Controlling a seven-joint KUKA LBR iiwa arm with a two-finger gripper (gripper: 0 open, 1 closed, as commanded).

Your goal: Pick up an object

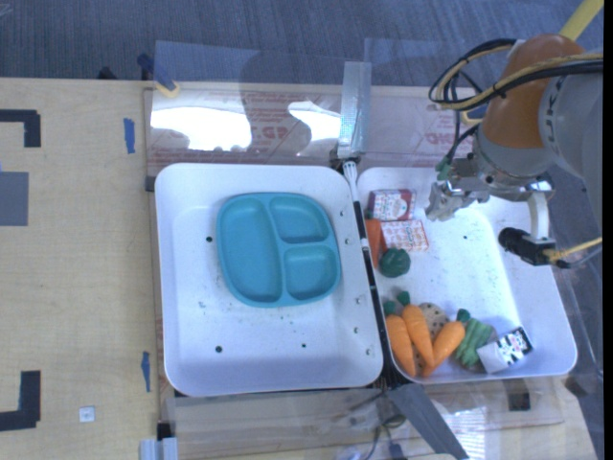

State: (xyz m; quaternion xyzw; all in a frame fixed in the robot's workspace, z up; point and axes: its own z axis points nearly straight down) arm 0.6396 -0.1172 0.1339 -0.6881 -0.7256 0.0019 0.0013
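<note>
Bench: tan top, two white bins side by side, left bin (pixel 192 353), right bin (pixel 536 305).
Objects: piled in right bin; carrots (pixel 418 338) at near edge, green ball (pixel 395 262) and cartons (pixel 397 220) along left wall, white box (pixel 506 348) near right corner.
Gripper (pixel 442 202): seen over right bin's far end, above cartons; finger spread cannot be told, nothing seen held.
Plate (pixel 278 248): teal, divided, in left bin.
</note>
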